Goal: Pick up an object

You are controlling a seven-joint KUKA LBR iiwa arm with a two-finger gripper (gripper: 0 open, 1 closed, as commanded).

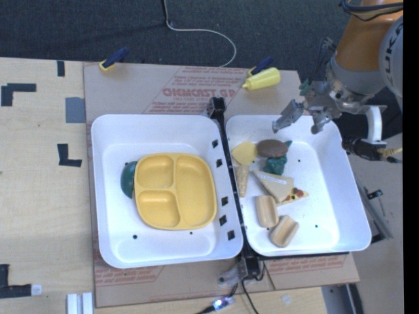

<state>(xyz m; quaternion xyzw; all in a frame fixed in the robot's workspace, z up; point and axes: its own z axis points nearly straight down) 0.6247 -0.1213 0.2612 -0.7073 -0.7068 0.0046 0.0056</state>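
My claw (302,117) hangs over the far edge of the right bin (340,195), its two grey fingers (287,120) spread apart with nothing between them, so it is released and carries no object. Below and to the left of it, in the left half of that bin, lies the clutter I could pick from: a brown rounded piece (272,148) resting against a dark green piece (275,165), a pale yellow disc (244,153) just beside them near the bin's left wall, a slim cone-shaped piece (242,179) under the disc, a cream wedge (275,186) with a small pizza-like slice (294,195) touching its lower right side, and two tan bread-like blocks (266,210) (284,231) nearer the front rim. None of these touches my fingers; the brown piece is the nearest to them. In the left bin (105,188) a yellow divided plate (175,190) lies flat, and a dark green thing (127,179) peeks out from under its left edge. Both bins sit on a cardboard sheet (163,93) on the surface (39,175), with a yellow clamp (262,79) at the sheet's far edge.
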